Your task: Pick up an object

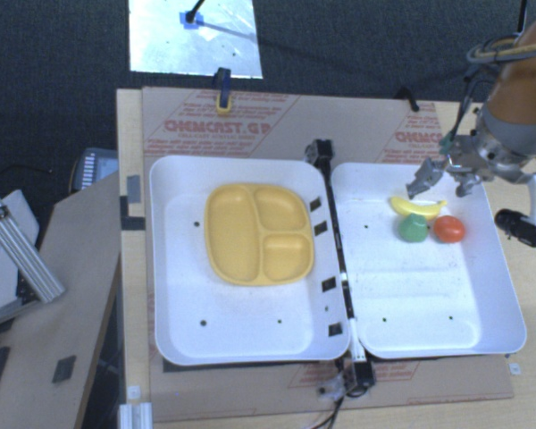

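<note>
Two white bins on cardboard; open, empty gripper at banana's twelve o'clock; likely light, smooth, best gripped mid-body

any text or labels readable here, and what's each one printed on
"CHEMCAST GP" in red, on the brown protective sheet under the bins, behind the left bin.
A second red print of the same kind on that sheet behind the right bin, partly hidden by the gripper and too blurred to read for sure.
Fainter red print on the sheet's front edge, too small to read.
No readable text on the yellow tray, banana or the bins.
</note>
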Controlling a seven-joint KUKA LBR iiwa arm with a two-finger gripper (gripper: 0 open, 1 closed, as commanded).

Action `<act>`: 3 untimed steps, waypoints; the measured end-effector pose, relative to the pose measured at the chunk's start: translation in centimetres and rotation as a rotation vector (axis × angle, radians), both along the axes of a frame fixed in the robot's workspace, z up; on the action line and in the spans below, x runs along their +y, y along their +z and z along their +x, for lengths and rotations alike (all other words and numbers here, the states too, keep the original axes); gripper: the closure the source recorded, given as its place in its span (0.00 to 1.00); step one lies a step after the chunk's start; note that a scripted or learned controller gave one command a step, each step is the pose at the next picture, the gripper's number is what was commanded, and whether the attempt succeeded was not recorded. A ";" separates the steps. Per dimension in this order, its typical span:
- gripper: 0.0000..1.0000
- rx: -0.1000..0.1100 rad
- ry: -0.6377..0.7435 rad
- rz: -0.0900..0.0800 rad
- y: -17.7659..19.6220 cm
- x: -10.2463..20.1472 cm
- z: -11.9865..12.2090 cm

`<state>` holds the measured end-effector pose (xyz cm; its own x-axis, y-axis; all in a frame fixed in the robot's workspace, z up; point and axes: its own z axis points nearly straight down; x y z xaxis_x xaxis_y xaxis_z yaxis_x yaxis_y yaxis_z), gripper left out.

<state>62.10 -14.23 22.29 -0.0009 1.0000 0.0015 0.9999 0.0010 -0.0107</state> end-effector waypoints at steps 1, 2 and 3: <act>0.00 -0.012 0.002 -0.002 0.7 0.0 0.3; 0.00 -0.010 0.000 -0.002 -4.1 -0.6 1.0; 0.00 -0.008 -0.001 -0.001 -10.3 -0.5 0.8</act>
